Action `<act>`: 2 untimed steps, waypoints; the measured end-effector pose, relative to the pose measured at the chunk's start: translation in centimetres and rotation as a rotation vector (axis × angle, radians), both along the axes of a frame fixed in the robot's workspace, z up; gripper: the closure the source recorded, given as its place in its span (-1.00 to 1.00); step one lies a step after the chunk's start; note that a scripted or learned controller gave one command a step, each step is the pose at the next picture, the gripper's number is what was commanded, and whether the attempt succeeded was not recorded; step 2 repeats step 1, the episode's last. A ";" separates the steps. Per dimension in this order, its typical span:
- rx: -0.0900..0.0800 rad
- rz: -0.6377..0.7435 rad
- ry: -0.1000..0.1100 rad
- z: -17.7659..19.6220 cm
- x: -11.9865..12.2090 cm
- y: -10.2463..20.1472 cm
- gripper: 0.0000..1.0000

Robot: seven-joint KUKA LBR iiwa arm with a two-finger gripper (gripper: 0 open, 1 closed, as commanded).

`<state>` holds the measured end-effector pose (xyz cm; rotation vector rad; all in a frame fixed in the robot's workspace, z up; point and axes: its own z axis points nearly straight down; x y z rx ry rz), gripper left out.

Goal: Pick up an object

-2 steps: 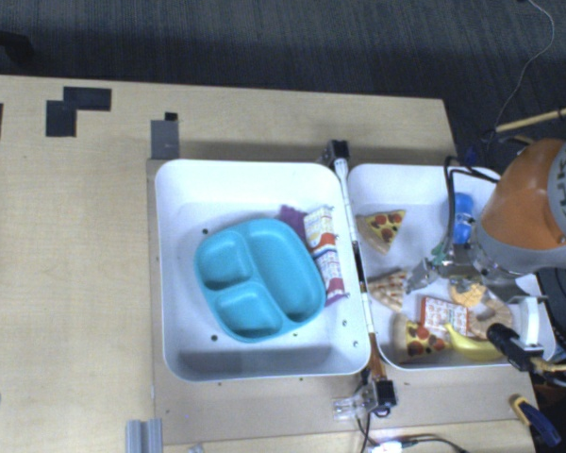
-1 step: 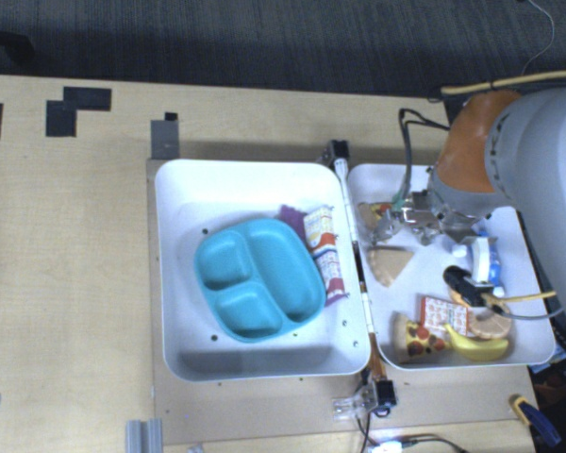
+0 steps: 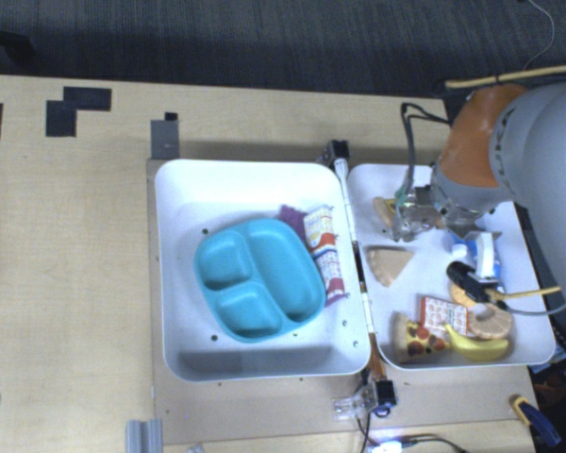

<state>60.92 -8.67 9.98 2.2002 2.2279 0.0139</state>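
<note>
Camera view: the arm is reaching in from the right and the gripper (image 3: 410,217) is hanging low over the far left part of the right bin (image 3: 526,253); whether it is spread or closed cannot be told at this angle, and nothing is showing as held. Nearest candidate is the tan wedge (image 3: 389,263), lying just below the gripper and apart from the other clutter. Judging it light and stiff, probably plastic, somewhat slick; best taken across its narrow width near the middle. A banana (image 3: 476,346) is lying at the near edge. In the left bin (image 3: 170,253), a blue divided tray (image 3: 258,279) is resting beside a tube (image 3: 324,253).
</note>
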 end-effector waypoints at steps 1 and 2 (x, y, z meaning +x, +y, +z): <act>0.000 0.000 0.000 0.0 0.0 0.0 -1.00; 0.000 0.000 0.000 0.0 0.0 0.0 -1.00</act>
